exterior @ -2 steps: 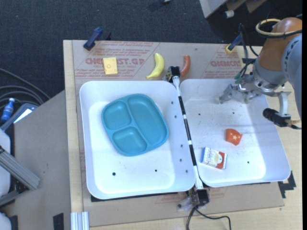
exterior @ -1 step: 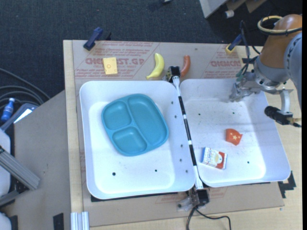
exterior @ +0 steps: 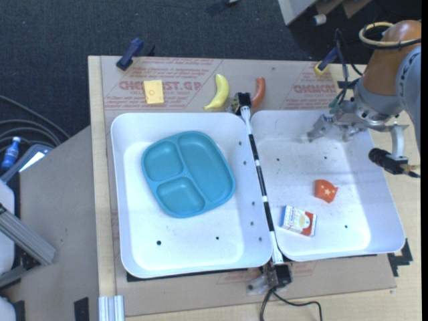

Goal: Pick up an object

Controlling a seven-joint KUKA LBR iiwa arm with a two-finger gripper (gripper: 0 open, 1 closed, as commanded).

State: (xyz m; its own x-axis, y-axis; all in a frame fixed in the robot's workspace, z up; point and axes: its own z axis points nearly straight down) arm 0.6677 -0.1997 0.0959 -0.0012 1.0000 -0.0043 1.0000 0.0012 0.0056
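We see the claw (exterior: 332,127) hanging over the far part of the right shallow white plastic bin (exterior: 374,241), its fingers spread apart and gripping nothing. Measured from that bin: a small red-orange rounded object (exterior: 326,190) lies near its middle, and a small white-and-red flat packet (exterior: 297,220) rests toward its near-left corner. Just left of it sits the second white bin (exterior: 127,179), carrying a blue three-compartment plastic tray (exterior: 188,172). Beyond it, on the bench (exterior: 180,85), lie a yellow toy banana (exterior: 218,92) and an orange-red sausage-shaped toy (exterior: 258,91).
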